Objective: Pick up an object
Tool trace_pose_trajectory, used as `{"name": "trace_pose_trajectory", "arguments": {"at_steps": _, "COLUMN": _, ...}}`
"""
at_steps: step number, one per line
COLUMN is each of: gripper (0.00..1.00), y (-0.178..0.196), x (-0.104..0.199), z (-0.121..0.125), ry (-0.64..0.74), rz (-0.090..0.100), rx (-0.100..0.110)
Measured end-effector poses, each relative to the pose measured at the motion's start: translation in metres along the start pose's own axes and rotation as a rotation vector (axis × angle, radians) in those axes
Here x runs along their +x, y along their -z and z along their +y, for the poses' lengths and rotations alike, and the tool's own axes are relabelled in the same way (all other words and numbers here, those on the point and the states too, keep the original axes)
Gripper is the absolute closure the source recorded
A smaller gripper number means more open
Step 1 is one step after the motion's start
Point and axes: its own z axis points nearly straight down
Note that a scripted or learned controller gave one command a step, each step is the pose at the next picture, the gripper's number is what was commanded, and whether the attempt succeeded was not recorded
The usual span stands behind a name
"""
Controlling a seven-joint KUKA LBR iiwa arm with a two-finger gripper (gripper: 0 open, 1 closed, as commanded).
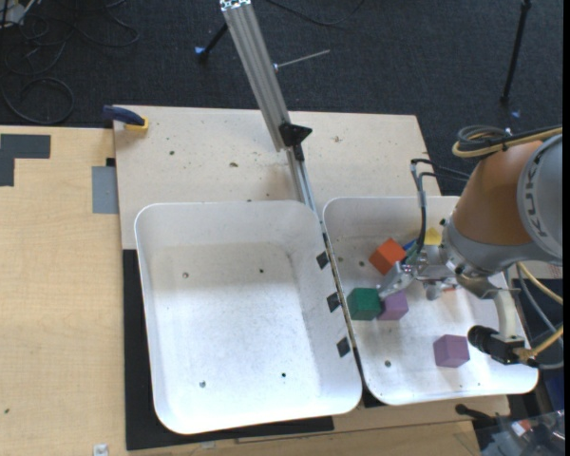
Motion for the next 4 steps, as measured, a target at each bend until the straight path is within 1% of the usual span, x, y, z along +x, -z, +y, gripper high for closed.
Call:
{"name": "trace_pose_trajectory", "arguments": {"at_steps": 1, "gripper": 1.00, "y": 0.012, "x": -0.003, "z": 0.000, "ry": -0.008, "rz": -0.001, "rx": -0.003}}
{"name": "trace_pose_trajectory", "arguments": {"at_steps": 2, "gripper": 1.00, "y": 0.073, "x": 0.000, "z": 0.006, "ry": 0.001, "rz": -0.003, "rx": -0.012}}
{"name": "trace_pose_trajectory", "arguments": {"at_steps": 4, "gripper": 1.00, "y": 0.161, "x": -0.007, "z": 0.009, "ry": 0.002, "rz": -0.003, "rx": -0.010}}
